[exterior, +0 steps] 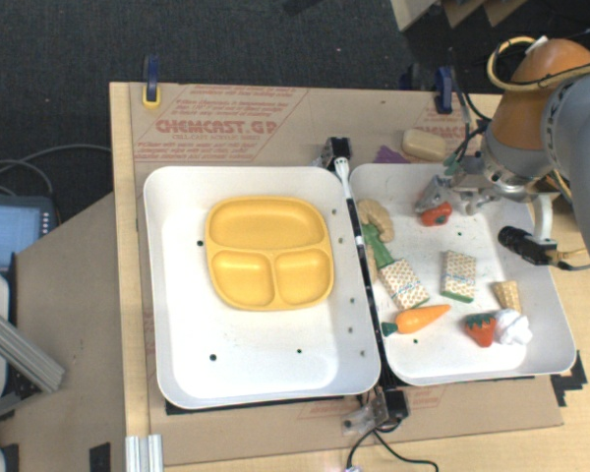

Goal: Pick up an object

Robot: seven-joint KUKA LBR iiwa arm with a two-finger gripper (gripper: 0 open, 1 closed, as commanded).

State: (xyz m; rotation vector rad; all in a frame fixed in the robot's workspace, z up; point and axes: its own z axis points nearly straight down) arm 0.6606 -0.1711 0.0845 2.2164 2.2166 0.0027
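left bin (167, 293) has a yellow divided plate (269, 251) sitting a bit toward its far edge, three compartments. right bin (541, 352) is where the small stuff is: a beige piece (376, 212) and a green strip (382, 249) hugging its left edge, a patterned packet (404, 283), an orange carrot (421, 318) near the front edge, another patterned packet (459, 275), a red strawberry thing (481, 328) touching a white blob (514, 328), and a small waffle-looking piece (507, 294). the gripper (435, 205) is down by the bin's far edge right over a small red object (435, 214), but honestly can't tell if it's pinching it or spread.
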